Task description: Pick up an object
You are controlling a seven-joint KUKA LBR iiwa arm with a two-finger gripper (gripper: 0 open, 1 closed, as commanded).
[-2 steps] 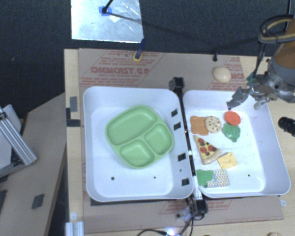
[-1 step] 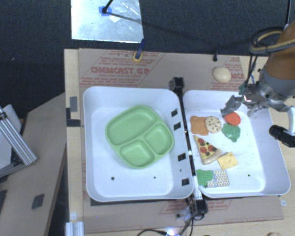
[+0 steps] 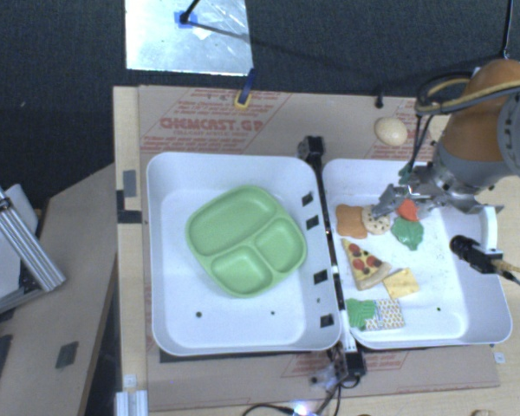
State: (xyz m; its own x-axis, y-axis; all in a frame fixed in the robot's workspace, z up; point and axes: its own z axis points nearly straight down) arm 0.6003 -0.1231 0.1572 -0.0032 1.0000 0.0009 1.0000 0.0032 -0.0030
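Note:
My gripper (image 3: 400,203) is low over the upper middle of the right bin (image 3: 481,319). Directly under its tip lies a small red toy piece (image 3: 406,211) that touches a green leafy piece (image 3: 408,233). Just left of the tip sit a round chip cookie (image 3: 377,224) and an orange-brown bread piece (image 3: 350,221). Nearer the front of the bin are a pizza slice (image 3: 366,263), a yellow cheese wedge (image 3: 401,282) and a green and patterned piece (image 3: 374,314). Whether the red piece is gripped is not visible.
The left bin (image 3: 169,319) holds a light green divided plate (image 3: 245,240). A beige egg (image 3: 391,131) lies on the cardboard behind the right bin. Black clips line the wall between the bins. The arm comes in from the right, over the right bin's far corner.

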